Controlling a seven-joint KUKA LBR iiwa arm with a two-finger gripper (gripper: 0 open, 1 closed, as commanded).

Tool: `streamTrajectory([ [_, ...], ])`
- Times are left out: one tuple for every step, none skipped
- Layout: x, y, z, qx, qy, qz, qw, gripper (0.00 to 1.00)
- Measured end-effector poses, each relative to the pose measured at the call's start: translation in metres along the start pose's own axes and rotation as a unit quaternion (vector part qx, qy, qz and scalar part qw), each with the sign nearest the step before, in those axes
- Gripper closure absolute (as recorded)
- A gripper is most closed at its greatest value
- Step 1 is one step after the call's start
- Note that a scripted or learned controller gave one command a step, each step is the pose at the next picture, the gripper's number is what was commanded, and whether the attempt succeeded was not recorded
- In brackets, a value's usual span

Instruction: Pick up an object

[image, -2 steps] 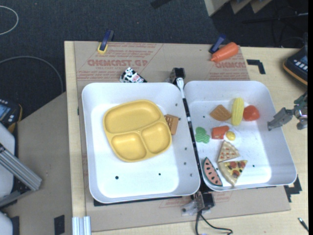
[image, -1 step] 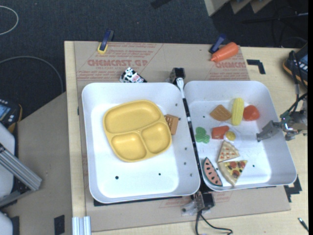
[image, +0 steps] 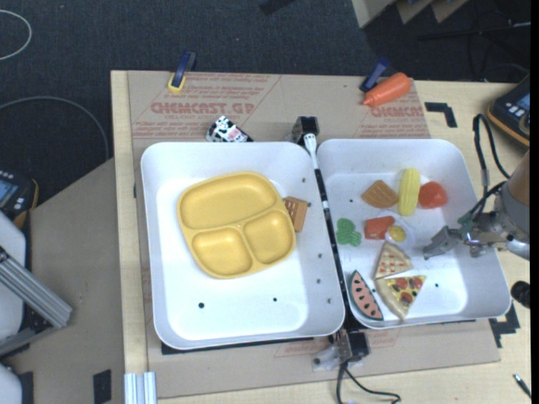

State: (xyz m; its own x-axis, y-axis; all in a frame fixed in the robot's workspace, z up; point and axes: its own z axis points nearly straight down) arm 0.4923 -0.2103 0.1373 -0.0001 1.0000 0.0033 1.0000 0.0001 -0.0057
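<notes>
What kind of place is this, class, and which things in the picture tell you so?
Probably a robotics lab test bench: two white bins clamped to a board, toy food such as a pizza slice, and a gripper reaching in.

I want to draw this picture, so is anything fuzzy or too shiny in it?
In the camera view, the gripper over the right bin looks soft and blurry; the yellow plate in the left bin is sharp, with mild shine on its rim; the light is even, with only faint shadows under the toy food.
</notes>
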Motion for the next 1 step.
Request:
streamTrajectory([
  [0.0007, -0.0004, 0.0531, 0.000, 0.000, 0.000, 1.0000, 0.00],
])
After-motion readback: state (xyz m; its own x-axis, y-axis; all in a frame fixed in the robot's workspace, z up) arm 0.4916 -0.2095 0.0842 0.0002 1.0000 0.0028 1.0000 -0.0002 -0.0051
